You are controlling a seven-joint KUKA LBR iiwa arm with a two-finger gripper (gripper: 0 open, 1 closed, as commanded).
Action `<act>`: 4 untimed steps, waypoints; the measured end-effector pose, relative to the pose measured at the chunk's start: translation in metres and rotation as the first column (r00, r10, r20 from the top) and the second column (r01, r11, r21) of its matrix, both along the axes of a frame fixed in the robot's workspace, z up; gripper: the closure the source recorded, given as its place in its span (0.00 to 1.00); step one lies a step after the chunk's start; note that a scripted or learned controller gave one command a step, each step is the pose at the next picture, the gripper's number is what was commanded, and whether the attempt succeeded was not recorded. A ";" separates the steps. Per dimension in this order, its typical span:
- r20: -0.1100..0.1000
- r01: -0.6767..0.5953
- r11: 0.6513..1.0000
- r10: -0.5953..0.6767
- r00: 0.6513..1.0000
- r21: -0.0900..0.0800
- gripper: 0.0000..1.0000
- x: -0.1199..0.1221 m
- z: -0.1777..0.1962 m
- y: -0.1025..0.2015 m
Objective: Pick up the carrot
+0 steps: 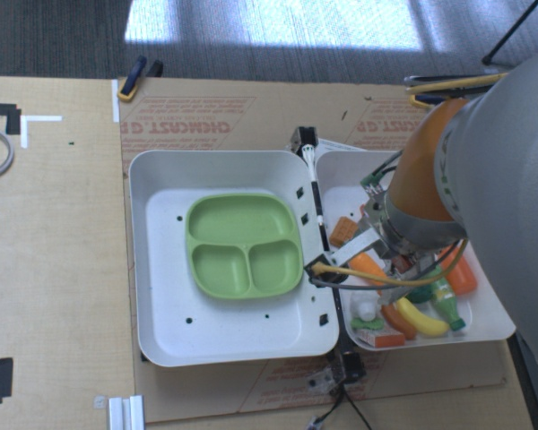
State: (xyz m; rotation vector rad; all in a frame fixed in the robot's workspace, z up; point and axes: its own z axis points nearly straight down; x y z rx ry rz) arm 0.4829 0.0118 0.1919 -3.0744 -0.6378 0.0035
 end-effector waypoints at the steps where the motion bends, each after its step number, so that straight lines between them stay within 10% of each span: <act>1: 0.000 0.000 1.000 0.000 1.000 0.000 0.00 0.000 0.000 0.000; 4: 0.000 0.000 1.000 0.000 1.000 0.000 0.00 0.000 0.000 0.000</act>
